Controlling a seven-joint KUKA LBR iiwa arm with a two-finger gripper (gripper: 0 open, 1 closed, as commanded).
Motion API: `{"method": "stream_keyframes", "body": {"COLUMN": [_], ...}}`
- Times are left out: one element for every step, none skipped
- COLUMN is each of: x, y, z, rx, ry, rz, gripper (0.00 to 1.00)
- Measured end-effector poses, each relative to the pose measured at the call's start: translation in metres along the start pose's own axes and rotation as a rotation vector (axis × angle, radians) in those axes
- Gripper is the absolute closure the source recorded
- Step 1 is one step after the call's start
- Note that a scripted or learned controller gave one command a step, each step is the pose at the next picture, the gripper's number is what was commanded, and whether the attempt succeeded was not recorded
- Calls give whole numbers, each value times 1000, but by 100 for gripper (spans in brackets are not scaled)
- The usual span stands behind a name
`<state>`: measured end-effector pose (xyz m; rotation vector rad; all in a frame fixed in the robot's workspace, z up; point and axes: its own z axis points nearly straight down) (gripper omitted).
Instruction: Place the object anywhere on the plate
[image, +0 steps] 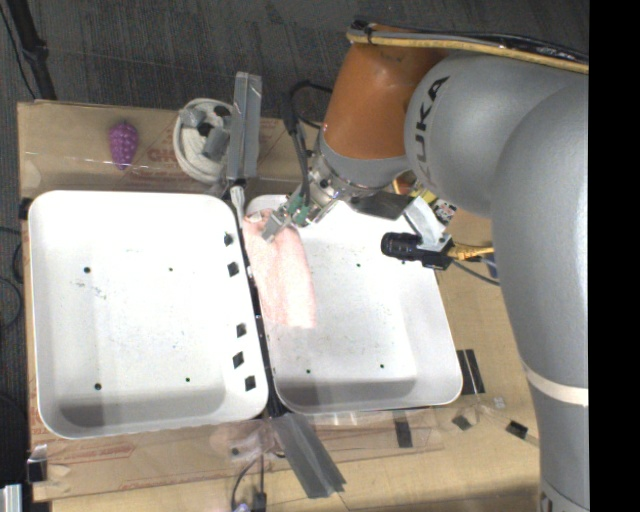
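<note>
At the far left corner of the right bin (440, 375), the gripper (297, 212) is low, just above the upper end of a pale pink object (282, 268), which looks like a soft cloth or a flat plate, I am not sure which. From where I stand it is not possible to see how the gripper is set, so I cannot tell if it grasps anything. The pink object lies along the left wall of this bin, stretched toward the near side. Behind the gripper rises the grey arm (500, 130) with its orange band (375, 95). The left bin (60, 300) sits beside it, touching at the divider. Beyond the bins, on the bench (70, 140), rest a small purple item (123, 143) and a white coil (200, 135).
</note>
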<state>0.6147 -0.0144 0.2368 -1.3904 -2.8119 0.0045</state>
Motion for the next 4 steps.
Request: {"method": "stream_keyframes", "body": {"x": [50,93,143,142], "y": [16,40,53,53], "z": [-8,3,5,5], "rx": [-1,-1,0,0], "ry": [-2,-3,-2,-2], "rz": [-407,-809,-920,-920], "gripper": [100,100,100,0]}}
